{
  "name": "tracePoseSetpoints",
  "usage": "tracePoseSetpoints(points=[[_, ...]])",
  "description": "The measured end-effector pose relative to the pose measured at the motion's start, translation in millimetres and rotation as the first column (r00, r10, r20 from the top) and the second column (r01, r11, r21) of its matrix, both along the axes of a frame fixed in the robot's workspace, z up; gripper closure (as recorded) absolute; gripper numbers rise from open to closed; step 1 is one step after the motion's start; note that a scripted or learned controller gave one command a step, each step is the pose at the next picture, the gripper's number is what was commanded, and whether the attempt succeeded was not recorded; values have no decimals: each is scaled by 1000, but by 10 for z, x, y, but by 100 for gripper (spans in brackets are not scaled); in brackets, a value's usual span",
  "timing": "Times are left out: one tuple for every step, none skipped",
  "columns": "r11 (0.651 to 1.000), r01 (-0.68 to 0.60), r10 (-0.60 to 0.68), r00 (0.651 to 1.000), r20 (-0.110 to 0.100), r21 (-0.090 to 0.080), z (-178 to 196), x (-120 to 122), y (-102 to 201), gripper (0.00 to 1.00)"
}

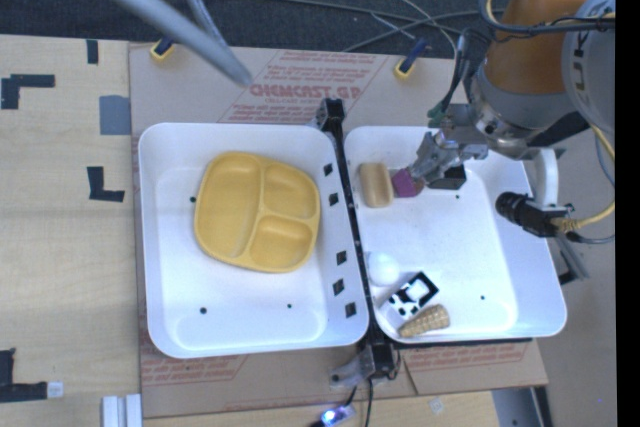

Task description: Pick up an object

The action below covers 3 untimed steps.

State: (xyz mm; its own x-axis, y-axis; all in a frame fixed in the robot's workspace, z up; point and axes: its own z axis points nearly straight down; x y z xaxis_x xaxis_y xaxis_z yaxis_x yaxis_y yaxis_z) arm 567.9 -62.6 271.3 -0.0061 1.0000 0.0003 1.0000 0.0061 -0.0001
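**Gripper low in the right bin beside a small purple object, nothing lifted yet**

Two shallow white bins sit side by side on a bench, seen from above at a slant. The landmark here is the black divider running between them.

Left of the divider, the left bin holds a yellow sectioned plate, lying flat and well apart from the arm.

Right of the divider, the right bin holds several small things. Just beside the divider, toward its far end, lies a tan block. Touching or nearly touching that block, on the side away from the divider, is a small purple object. Near the divider's near end lie a white ball, a black-and-white patterned piece and a tan cone, clustered together.

The grey arm with its orange band reaches in from the right. Its gripper is down in the right bin, right next to the purple object on the side away from the divider. Whether its jaws are wide, narrow or closed on anything cannot be told from this angle.

As a judgement of progress: the approach looks done, and the purple object seems the likely target, but it appears to rest on the bin floor. A secure grasp and the lift are left.
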Motion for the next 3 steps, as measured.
tracePoseSetpoints(points=[[1000,1,-1,1000,-2,0,-152,-130,468,100],[1000,-1,1,1000,-2,1,-150,-242,1042,100],[1000,-1,1,1000,-3,1,-286,-368,1626,100]])
